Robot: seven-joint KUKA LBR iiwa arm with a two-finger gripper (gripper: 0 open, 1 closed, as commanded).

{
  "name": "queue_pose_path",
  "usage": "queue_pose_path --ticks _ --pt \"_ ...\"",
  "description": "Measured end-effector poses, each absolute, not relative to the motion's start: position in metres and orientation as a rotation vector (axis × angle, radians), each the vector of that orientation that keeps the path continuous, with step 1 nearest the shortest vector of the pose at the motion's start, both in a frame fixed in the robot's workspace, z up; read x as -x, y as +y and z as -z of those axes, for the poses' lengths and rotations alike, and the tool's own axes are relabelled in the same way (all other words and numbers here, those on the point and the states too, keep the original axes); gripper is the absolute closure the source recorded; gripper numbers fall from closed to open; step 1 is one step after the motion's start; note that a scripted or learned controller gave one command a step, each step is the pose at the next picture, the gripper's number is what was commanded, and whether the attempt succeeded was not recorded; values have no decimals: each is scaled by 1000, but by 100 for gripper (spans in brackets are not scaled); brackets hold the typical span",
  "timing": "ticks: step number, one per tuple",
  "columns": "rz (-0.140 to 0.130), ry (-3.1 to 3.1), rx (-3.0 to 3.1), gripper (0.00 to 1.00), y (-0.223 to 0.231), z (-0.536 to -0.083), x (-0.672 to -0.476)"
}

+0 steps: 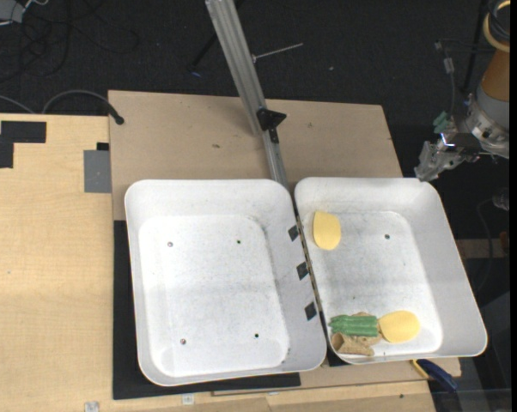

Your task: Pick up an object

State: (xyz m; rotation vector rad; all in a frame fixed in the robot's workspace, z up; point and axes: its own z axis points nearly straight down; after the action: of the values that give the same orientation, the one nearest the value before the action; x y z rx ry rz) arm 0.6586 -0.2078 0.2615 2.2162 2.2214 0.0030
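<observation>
While gripper (432, 163) hangs off the right bin's (447, 230) 1 o'clock corner, finger spread unreadable; nothing visibly held.

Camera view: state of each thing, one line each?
gripper: above right bin's far right corner, outside it, holding nothing seen
right bin: holds four items
yellow piece: lying flat, far left
yellow round piece: near edge
green toy: touching tan item

matt speckled white plastic bins (215, 197); ribbed metal rail (238, 67); pale wood-grain bench (44, 256)
</observation>
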Motion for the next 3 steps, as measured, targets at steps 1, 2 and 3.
queue_pose_path --ticks 1,2,3 --pt "-1 2229 -2219 100 -148 -265 -653" --pt "1 2229 -2221 100 -95 -263 -637" --pt "1 2230 -2220 100 -33 -257 -637"
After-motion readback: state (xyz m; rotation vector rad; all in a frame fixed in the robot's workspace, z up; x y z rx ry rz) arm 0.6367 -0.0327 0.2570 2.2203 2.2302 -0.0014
